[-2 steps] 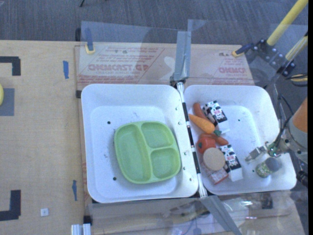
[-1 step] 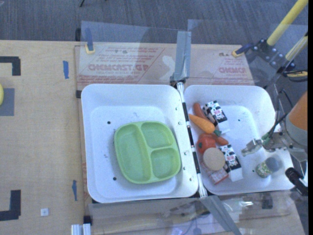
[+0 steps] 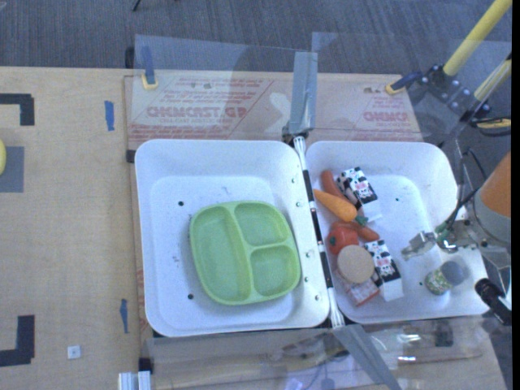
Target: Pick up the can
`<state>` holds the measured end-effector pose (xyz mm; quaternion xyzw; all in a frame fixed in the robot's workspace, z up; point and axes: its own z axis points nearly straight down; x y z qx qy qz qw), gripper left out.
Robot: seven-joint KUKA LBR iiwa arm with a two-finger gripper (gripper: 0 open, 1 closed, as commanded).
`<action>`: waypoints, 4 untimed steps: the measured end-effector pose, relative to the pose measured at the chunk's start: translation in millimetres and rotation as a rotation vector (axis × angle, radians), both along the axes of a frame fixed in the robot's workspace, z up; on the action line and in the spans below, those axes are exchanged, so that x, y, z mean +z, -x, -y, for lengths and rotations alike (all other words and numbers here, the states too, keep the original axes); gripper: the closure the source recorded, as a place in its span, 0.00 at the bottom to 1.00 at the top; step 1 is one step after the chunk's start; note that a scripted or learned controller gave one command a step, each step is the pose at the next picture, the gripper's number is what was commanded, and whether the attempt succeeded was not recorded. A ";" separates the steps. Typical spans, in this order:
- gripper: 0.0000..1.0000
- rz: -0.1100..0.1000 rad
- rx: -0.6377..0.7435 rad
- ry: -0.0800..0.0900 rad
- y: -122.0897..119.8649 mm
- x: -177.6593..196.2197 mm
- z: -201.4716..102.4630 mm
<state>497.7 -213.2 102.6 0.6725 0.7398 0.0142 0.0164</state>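
Camera view puts your target, the can [image 3: 446, 275], low in the right bin [image 3: 406, 157], near that bin's front right corner. It appears to lie tipped on its side, a grey end facing up toward the right and a yellow-green label toward the left, though it is small and somewhat blurred, so treat that pose as a guess.

Your end effector [image 3: 429, 240] hangs just above and to the left of the can, apart from it. You cannot tell from this angle whether it is wide or narrow, and nothing is seen between its fingers.

Expect the can to be stiff and hard, with smooth, slippery walls; a small one like this is probably light. If it is lying down it will roll as soon as one finger nudges it, and the bin wall close behind it leaves little room. Take it across the round body, mid-length, with the fingers squared to its axis so both pads meet the curve together, rather than pinching the rims.

The rest of the clutter sits well to the left: a carrot [image 3: 335, 205], a tomato [image 3: 341, 236], a tan round disc [image 3: 354, 263] and two small cartons [image 3: 357, 184]. The left bin [image 3: 162, 169] holds a green divided plate [image 3: 244, 251]. None of these crowds your approach.
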 end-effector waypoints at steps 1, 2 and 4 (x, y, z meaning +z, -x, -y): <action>0.00 -0.041 0.021 0.001 1.0 8.6 -16.8; 0.00 -0.044 0.139 0.001 18.1 45.5 -50.1; 1.00 -0.038 0.188 -0.001 14.2 0.6 -3.7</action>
